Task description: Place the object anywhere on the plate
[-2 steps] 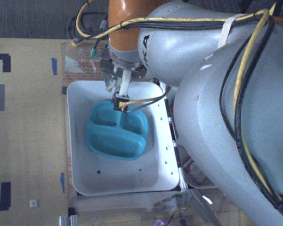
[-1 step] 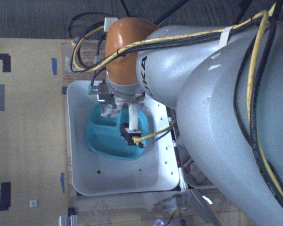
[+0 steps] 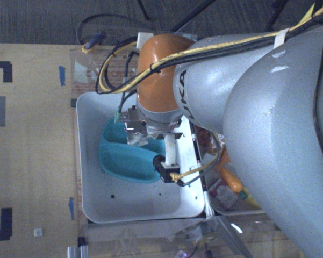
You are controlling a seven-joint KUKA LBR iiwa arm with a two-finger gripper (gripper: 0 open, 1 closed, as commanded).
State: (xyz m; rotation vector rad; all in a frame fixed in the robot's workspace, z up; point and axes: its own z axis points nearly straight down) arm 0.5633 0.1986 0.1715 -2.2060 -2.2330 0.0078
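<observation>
The gripper (image 3: pixel 139 139) hangs straight down under the orange band (image 3: pixel 158 71), low over the plate (image 3: pixel 121 164). The wrist covers its tip, so I cannot tell whether it is open, closed or gripping anything.

The teal plate lies in the left bin (image 3: pixel 97 200), toward that bin's upper left part in the view, with bare white floor between it and the bin's lower edge. The gripper stands over the plate's upper right part, near its rim rather than its middle.

I cannot pick out the object for certain. If the gripper carries one, the wrist hides it. The loose items I can see, an orange piece (image 3: pixel 232 182) and a packet (image 3: pixel 223 195), lie in the right bin (image 3: pixel 242 213), close to its left wall and partly under the arm.

This looks like the placing step. To do it well, the gripper should shift a little toward the plate's middle, since a release near the raised rim could let the object roll off onto the bin floor. It should go low before letting go, then rise straight up so that nothing gets dragged.
</observation>
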